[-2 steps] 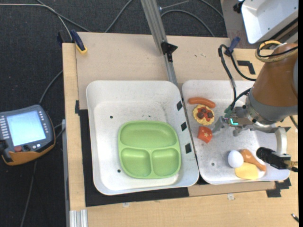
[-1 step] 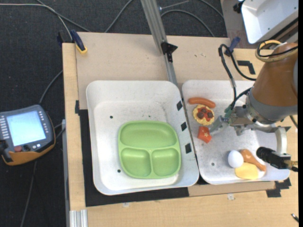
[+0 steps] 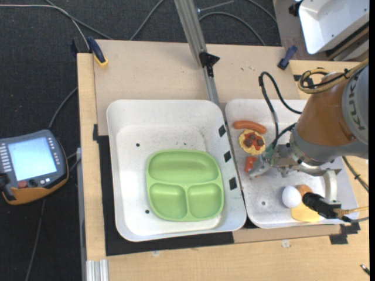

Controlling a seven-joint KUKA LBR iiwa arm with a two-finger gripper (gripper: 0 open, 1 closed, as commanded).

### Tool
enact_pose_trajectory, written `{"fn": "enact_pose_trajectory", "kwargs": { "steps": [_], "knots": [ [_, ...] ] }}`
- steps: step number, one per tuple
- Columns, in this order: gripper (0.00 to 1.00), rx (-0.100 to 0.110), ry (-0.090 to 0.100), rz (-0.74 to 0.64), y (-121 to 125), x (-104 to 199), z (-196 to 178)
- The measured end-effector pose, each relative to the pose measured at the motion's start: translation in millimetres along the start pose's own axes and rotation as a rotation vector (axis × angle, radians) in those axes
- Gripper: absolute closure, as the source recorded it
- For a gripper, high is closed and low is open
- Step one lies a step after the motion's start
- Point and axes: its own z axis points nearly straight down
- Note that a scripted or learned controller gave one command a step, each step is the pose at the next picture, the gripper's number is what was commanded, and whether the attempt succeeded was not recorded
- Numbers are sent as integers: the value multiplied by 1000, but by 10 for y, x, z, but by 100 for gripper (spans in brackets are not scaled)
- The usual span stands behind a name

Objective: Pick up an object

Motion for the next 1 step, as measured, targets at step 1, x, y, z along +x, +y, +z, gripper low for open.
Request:
{"fn": "enact_pose_trajectory", "kwargs": {
  "steps": [1],
  "knots": [
    [0, -9, -1, -1, 15, 6, 421]
  ]
}}
